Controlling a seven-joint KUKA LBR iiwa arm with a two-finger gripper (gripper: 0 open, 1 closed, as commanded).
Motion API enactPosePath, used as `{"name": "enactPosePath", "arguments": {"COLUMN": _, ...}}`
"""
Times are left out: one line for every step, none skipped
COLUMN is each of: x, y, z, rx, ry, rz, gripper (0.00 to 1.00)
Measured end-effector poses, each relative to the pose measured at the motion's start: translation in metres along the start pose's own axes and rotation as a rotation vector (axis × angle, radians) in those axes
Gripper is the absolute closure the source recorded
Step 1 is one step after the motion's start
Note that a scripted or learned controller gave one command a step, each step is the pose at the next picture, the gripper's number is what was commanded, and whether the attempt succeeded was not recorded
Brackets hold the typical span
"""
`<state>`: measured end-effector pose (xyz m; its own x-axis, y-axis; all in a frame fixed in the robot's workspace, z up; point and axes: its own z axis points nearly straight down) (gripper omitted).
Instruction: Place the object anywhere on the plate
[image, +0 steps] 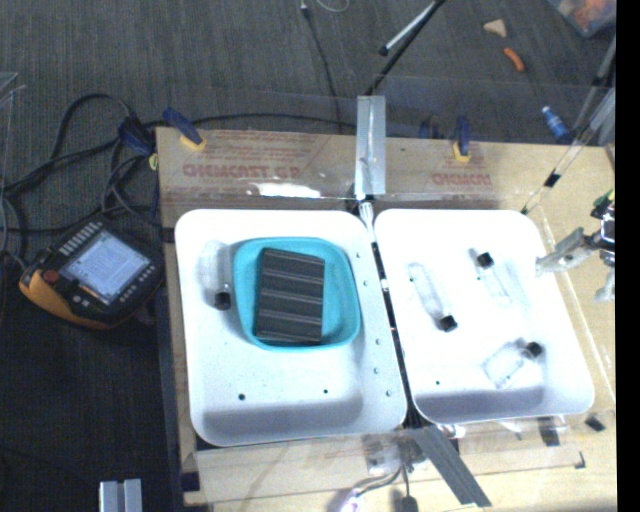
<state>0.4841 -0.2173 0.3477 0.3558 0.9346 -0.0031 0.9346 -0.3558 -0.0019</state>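
A dark ribbed block lies flat on the blue plate in the left bin, and by the look of it the placing step is done. The pincer sits at the right bin's far edge; whether it is open or closed cannot be told, and nothing shows in its grip. Three clear vials with black caps lie scattered in the right bin, a fourth beside the plate. The next move seems a simple retreat.

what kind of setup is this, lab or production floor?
Most likely a robotics lab test bench. Two white bins clamped onto a cardboard-lined bench, a teach pendant lying on the carpet with loose cables, and a teal plate holding a dark ridged block.
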Motion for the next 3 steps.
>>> {"name": "enactPosePath", "arguments": {"x": 0.0, "y": 0.0, "z": 0.0, "rx": 0.0, "ry": 0.0, "rz": 0.0, "gripper": 0.0}}
{"name": "enactPosePath", "arguments": {"x": 0.0, "y": 0.0, "z": 0.0, "rx": 0.0, "ry": 0.0, "rz": 0.0, "gripper": 0.0}}
{"name": "enactPosePath", "arguments": {"x": 0.0, "y": 0.0, "z": 0.0, "rx": 0.0, "ry": 0.0, "rz": 0.0, "gripper": 0.0}}
